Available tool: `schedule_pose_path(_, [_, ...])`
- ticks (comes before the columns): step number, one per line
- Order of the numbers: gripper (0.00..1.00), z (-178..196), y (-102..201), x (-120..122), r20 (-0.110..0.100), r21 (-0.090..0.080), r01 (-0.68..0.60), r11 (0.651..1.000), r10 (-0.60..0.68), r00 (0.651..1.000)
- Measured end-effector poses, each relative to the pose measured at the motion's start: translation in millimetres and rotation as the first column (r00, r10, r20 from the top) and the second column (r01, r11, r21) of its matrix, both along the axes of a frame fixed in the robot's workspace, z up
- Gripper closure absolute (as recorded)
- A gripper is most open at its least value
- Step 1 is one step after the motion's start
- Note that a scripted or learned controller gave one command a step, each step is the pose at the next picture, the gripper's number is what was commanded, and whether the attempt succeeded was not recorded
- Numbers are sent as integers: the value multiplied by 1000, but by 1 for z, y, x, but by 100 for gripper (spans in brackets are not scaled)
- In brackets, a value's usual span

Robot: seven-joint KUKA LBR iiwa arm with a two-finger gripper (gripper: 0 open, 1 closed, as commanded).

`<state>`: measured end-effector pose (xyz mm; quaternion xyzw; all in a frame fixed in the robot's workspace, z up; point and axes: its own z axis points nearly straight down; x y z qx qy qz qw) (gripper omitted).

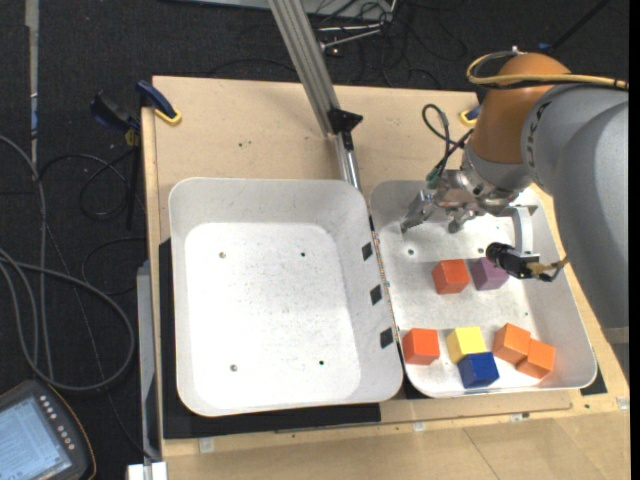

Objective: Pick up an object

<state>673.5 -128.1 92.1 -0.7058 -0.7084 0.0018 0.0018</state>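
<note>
The right bin holds several small blocks. An orange block and a purple block sit side by side near its middle. Along the front lie another orange block, a yellow block, a blue block and two more orange blocks. My gripper hangs over the far part of this bin, behind the orange and purple pair. Its fingers stand apart, open, with nothing between them.
The left bin lies beside the right one, sharing a middle edge with black clips. A metal pole slants down to the bins' far junction. A black cable end hangs near the purple block.
</note>
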Motion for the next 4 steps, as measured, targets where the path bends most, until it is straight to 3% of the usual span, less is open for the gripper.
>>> schedule_pose_path(1, [100,14,0,2,8,-1,0,1000,0,1000])
schedule_pose_path(2, [100,77,6,2,13,-1,0,1000,0,1000])
schedule_pose_path(3, [100,115,6,4,12,-1,1,1000,-1,1000])
schedule_pose_path(4, [100,121,46,-24,4,1,-3,1000,3,1000])
